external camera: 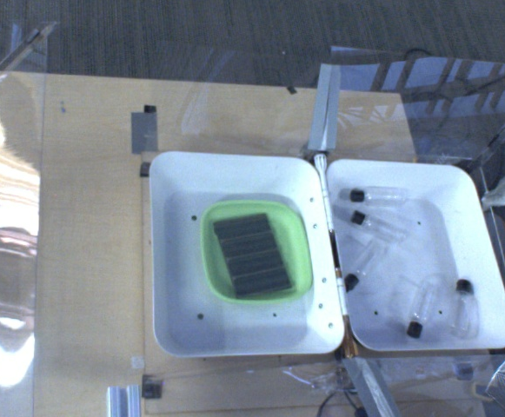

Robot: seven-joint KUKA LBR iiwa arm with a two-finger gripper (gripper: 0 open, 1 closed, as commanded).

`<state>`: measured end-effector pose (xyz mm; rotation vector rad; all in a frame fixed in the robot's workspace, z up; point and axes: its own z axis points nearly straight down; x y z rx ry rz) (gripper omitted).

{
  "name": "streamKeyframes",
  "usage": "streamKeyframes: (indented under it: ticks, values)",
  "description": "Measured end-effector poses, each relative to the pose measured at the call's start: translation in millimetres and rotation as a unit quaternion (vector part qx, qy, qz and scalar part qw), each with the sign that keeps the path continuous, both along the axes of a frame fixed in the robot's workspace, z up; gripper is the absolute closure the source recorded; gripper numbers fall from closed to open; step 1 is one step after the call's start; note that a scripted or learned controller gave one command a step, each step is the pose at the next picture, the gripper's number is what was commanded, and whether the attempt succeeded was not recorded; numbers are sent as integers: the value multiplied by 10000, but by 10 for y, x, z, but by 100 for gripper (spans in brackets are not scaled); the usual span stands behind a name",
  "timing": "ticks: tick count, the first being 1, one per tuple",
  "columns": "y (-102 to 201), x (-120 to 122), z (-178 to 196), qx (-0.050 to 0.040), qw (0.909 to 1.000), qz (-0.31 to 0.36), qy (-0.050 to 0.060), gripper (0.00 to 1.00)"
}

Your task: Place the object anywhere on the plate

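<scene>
Judging a placement from the right-hand side, gripper state impossible to tell here.

Nearest the arm's side of the bench: right bin [474,181], scattered with clear vials [378,195] with black caps, lying flat at mixed angles. Further left, touching along the shared edge: left bin [161,259], with a green plate [213,259] set near its middle. Resting flat inside the plate: dark ridged block [252,255], rectangular, matte charcoal, crossed by several grooves, long axis running from upper left to lower right, well within the green rim on all sides. Probably the task's object and already placed. If so, nothing left to carry. Otherwise a reach leftward across both bins, with approach best squared to the block's short side.
</scene>
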<state>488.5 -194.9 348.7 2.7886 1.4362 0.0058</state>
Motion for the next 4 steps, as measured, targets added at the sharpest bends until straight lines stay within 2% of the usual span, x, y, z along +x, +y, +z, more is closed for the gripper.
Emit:
streamKeyframes:
  ticks: [1, 2, 3, 4]
  values:
    - [-3, 0, 2, 0, 10000, 87, 6, 0]
    - [-16, 173, -327, 3, 9997, 232, 8, 0]
    - [-22, 64, -218, -2, 9998, 198, -7, 0]
    - [-7, 3, -402, 5, 10000, -20, 1, 0]
